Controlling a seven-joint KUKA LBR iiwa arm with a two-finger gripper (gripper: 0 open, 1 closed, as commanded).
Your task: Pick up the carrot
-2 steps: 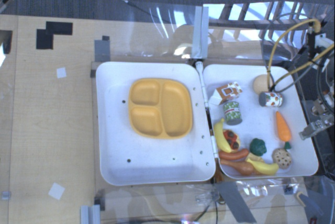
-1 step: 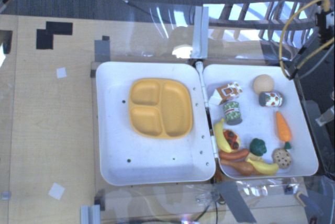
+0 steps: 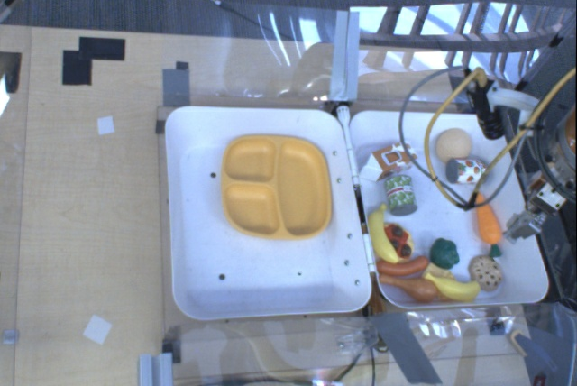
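Just left of the pincer (image 3: 527,225), the carrot (image 3: 488,223) is seen lying ungrasped; pincer state cannot be told. Pickup remains undone.

The arm (image 3: 552,150) at the right edge was dark grey and black, with a sliver of orange on it. Black and yellow cables (image 3: 451,118) looped off it, joined by a black plug with white tubing. Its claw (image 3: 523,226) was pale grey metal.
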